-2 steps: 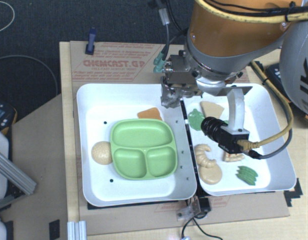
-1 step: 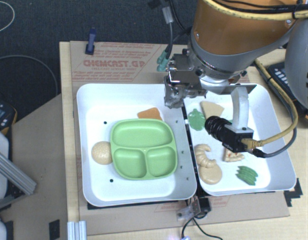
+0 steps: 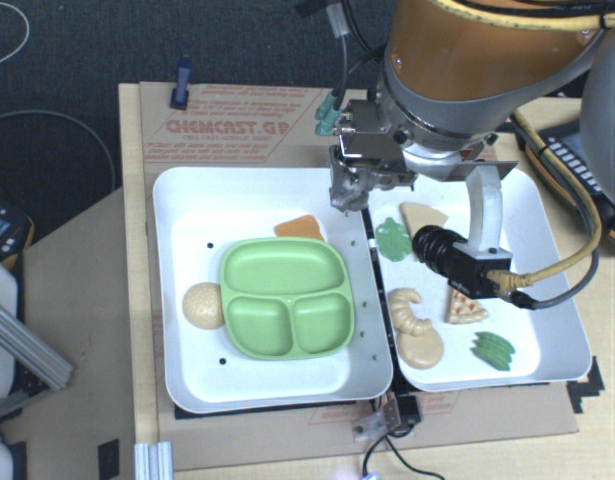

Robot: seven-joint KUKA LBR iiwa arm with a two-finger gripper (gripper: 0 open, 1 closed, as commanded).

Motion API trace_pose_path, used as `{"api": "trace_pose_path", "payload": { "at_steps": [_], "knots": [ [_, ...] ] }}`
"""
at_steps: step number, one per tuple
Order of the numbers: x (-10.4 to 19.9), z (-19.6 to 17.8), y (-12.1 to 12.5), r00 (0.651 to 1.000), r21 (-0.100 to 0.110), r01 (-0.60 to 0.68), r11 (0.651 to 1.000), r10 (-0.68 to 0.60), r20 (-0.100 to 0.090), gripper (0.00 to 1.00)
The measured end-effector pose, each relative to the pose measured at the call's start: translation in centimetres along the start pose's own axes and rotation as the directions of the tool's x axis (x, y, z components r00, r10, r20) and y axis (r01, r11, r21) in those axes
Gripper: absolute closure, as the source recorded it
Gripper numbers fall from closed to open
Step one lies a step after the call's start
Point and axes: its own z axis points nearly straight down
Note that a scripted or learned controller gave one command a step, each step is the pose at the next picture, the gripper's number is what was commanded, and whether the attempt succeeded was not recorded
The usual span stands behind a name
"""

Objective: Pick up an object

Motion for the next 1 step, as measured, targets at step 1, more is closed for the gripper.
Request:
{"api": "trace_pose_path", "payload": {
  "at_steps": [1],
  "knots": [
    [6.60,7.83,-0.27,1.000,0.015,0.003,1.000,-0.003,0.003,1.00]
  ]
}}
